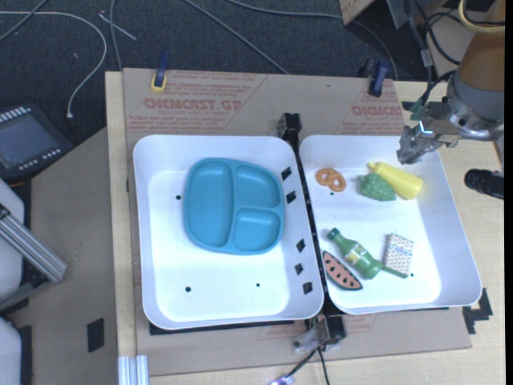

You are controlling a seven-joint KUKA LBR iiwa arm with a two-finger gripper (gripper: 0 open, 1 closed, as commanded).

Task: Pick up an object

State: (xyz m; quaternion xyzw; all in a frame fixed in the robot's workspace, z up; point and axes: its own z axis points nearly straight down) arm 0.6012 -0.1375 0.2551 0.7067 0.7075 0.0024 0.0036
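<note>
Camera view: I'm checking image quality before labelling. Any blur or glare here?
Camera view: the pincer looks slightly soft at the right bin's far corner; the blue tray and green bottle read sharp; lighting is even, with soft shadows under the toys and no strong glare on the white bins.

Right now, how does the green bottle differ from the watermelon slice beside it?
The bottle is green with a yellow label; the watermelon slice is red with dark seeds and a green rind edge. The bottle is longer and rounded; the slice is a shorter, flat wedge. The bottle lies farther from the bin's near left corner than the slice. Both lie on their sides, slanting the same way, in the right bin.
</note>
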